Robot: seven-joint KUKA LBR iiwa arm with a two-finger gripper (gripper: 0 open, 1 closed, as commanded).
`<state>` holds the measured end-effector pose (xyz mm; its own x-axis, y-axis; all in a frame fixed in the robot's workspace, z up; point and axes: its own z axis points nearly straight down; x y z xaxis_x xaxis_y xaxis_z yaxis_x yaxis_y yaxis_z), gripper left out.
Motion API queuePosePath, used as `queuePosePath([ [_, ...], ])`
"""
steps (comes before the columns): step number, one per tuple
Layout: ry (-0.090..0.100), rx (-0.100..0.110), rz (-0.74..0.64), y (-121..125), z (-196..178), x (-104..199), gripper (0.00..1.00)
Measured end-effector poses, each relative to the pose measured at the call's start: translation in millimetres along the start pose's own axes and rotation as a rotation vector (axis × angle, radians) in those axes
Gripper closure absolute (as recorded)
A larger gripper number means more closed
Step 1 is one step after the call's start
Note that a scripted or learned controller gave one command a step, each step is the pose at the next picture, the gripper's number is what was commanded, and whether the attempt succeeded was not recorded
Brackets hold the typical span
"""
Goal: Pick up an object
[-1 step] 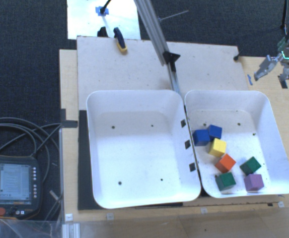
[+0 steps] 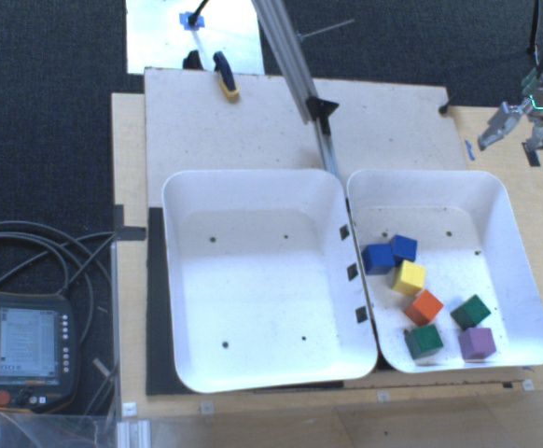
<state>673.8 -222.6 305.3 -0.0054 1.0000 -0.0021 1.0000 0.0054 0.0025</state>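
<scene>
1. Right now the gripper (image 2: 517, 131) hangs at the upper right of the view, over the bench (image 2: 383, 129) and beyond the far rim of the right bin (image 2: 519, 250); its two fingers are spread apart with nothing between them.
2. Down in the right bin, seven blocks sit in a loose cluster toward the near half.
3. Two blue blocks lead the group: one blue block (image 2: 378, 258) lies nearest the divider between the bins, and a second blue block (image 2: 404, 247) touches it on the right.
4. Just below them sits the yellow block (image 2: 409, 276), touching or nearly touching the blue pair.
5. Next comes the orange block (image 2: 425, 306), just beside the yellow one, on its near side.
6. A green block (image 2: 424, 341) sits by the near wall, and a darker green block (image 2: 471, 312) sits to the right of the orange one.
7. Last, the purple block (image 2: 478, 343) rests just below the darker green one.
8. Meanwhile the left bin (image 2: 253, 278) sits alongside, touching the right bin.
9. Off to the lower left, a teach pendant (image 2: 24, 348) with its cables lies on the dark floor.
</scene>
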Motion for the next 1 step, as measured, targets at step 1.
queuePosePath([
  [1,0.002,0.004,0.003,-8.7,55.0,4.7,0.00],
])
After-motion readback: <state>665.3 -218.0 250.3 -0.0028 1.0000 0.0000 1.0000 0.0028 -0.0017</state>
